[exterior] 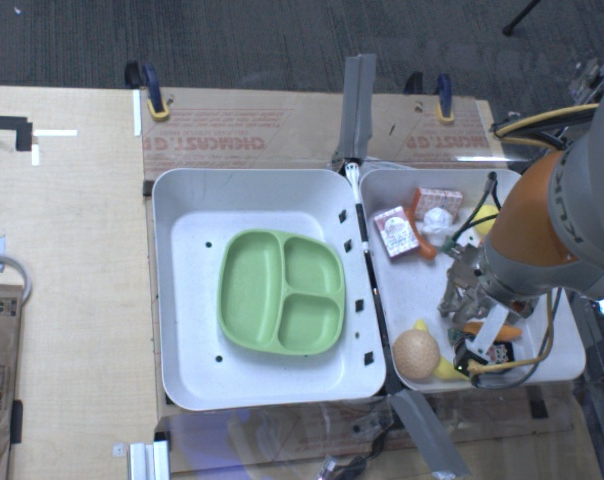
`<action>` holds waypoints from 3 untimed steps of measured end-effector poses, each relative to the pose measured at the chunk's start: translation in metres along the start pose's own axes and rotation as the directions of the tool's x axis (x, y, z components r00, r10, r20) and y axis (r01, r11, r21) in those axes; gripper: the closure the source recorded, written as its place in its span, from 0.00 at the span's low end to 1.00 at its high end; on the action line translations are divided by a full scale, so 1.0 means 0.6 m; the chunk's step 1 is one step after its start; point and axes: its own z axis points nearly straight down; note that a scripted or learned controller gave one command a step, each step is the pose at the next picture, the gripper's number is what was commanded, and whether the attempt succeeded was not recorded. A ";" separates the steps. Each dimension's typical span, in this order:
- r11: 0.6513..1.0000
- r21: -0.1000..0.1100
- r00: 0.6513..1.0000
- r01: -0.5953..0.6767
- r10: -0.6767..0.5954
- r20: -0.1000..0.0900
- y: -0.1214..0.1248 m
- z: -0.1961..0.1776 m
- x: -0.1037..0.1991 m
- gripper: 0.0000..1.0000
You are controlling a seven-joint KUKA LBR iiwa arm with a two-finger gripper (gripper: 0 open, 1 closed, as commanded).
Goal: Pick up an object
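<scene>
I see the two-finger gripper (460, 313) low in the right white bin (402, 298) (grip state I cannot tell); the tan egg-shaped ball (416, 354) lies just left and nearer.

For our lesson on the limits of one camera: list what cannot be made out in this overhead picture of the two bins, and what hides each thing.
- Claw, camera view: wrist and cables cover it, so whether it grips anything is unclear.
- Orange object under the arm: mostly covered, identity unclear.
- Yellow item behind the tan ball: only slivers visible.
- Small packet: its print is too small to read.
- Right bin: its far side is hidden by the arm.
</scene>
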 end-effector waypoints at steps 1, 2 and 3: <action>1.000 0.005 1.000 -0.003 0.003 0.002 0.000 -0.011 -0.001 1.00; 0.988 -0.003 0.988 -0.156 0.156 0.001 -0.004 -0.155 0.008 1.00; 0.974 0.000 0.974 -0.225 0.225 0.001 -0.011 -0.052 -0.008 1.00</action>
